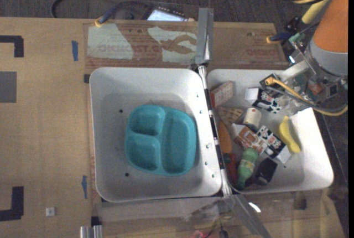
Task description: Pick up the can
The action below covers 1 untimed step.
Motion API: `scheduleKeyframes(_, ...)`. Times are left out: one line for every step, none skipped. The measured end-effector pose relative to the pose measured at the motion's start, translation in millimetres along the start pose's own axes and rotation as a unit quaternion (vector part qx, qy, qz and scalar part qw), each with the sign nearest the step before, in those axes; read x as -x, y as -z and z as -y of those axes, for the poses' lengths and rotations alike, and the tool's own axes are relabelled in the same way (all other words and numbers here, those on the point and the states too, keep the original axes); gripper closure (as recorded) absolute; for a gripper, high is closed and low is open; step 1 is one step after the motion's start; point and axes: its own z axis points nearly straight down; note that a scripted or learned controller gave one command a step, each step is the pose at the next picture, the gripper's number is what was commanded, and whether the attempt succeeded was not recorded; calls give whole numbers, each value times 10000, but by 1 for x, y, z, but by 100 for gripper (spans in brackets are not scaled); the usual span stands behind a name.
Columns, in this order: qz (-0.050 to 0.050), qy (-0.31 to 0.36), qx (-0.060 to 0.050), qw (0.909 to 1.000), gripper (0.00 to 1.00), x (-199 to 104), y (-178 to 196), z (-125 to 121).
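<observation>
The left shallow white bin (105, 93) holds one teal three-compartment plastic tray (161, 140) near its middle, with bare floor all round it, widest along the top and left walls; the right shallow white bin (315, 170) is crowded along its left half, where a slim orange carrot-like piece (224, 140), a green bottle (247, 164), a black-and-white patterned carton (269, 141), a small cream cylinder (253, 118) and a yellow banana-shaped toy (289, 136) lie close together; its lower right corner lies bare; the grey arm with its orange band (332, 37) overhangs the upper right corner.
</observation>
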Motion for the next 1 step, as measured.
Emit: scheduleKeyframes(-6,-626,9,9980,100,19,143,-49)
